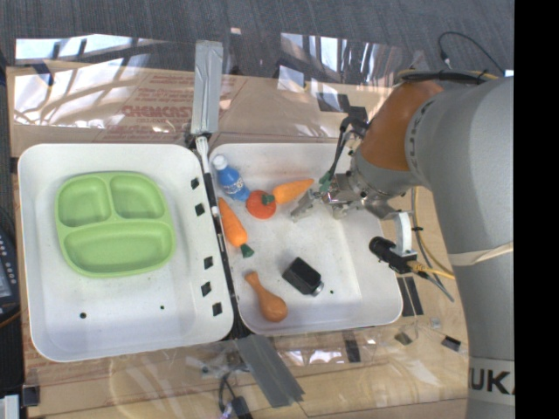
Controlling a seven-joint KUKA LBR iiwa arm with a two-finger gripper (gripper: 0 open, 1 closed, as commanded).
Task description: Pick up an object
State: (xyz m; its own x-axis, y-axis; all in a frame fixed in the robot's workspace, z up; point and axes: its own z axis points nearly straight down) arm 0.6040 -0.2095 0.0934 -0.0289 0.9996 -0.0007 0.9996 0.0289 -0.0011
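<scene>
The right bin [376,299] holds several toys. An orange carrot [293,189] lies beside a red tomato [260,204], and a small blue bottle [229,180] sits at the bin's back left. A second carrot with a green tip [233,226] lies along the left wall. A black block [302,276] and a brown drumstick [266,299] lie nearer the front. My gripper [320,208] hangs low over the bin's back right, just right of the first carrot. Its fingers are spread apart, with nothing between them.
The left bin [44,321] carries a green divided plate [113,223]. A row of black clips [210,260] runs along the wall between the bins. The grey arm [454,173] with cables covers the right bin's right side.
</scene>
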